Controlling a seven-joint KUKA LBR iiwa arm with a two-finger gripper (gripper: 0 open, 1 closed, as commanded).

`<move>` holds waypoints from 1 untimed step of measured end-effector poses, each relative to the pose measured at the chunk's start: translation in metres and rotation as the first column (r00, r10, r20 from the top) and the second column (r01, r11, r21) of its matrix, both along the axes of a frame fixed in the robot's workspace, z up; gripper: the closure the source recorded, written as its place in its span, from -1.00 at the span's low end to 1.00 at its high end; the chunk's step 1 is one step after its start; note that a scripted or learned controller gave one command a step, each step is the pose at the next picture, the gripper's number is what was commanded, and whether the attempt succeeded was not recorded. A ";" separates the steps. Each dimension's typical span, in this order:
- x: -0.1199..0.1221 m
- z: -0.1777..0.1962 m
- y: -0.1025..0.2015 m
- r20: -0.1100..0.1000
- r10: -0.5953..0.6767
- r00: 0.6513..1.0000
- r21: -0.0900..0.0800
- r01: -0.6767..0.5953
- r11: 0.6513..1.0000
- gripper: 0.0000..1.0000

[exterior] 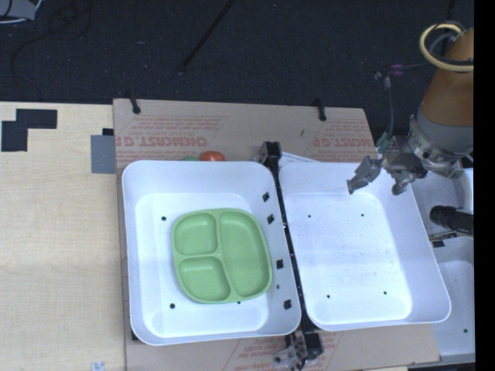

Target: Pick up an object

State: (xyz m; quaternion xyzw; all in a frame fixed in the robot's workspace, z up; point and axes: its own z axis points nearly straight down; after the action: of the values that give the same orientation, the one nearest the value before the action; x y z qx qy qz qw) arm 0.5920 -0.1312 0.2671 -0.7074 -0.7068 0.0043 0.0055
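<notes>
A pale wood table (pixel 54 238) fills the left of the camera view, with black and grey square patches near its upper left. On it lies a brown cardboard sheet (pixel 240 134) printed with red lettering, and the two shallow white bins sit side by side on that sheet. Beyond the table the floor is dark carpet (pixel 232 37) crossed by a few loose cables.

The left bin (pixel 147 199) holds a light green divided plate (pixel 222 255) with three compartments, lying flat near the middle of the bin floor and slightly toward its right side. Just behind that bin's far rim, on the cardboard, a small red-orange object (pixel 212 157) peeks out, with a bit of green beside it; what they are cannot be told. A black clip strip (pixel 282 230) runs along the seam where the two bins meet. The right bin (pixel 363 284) shows a bare white floor with a few small dark specks.

The arm comes in from the right, its orange band (pixel 447 91) above the grey wrist (pixel 441 134). The hand (pixel 383 178) hangs over the far right corner of the right bin, its two fingers spread apart, one finger (pixel 361 178) pointing down-left toward the bin floor. Nothing is between the fingers, and the hand is well apart from the green plate in the other bin
</notes>
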 end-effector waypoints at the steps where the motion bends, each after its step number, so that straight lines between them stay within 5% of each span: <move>1: 0.002 0.007 0.000 0.011 0.002 1.000 -0.001 -0.002 1.000 -1.00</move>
State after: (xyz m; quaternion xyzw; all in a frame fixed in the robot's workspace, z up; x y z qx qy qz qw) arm 0.5938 -0.1313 0.2741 -0.7069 -0.7074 0.0008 0.0011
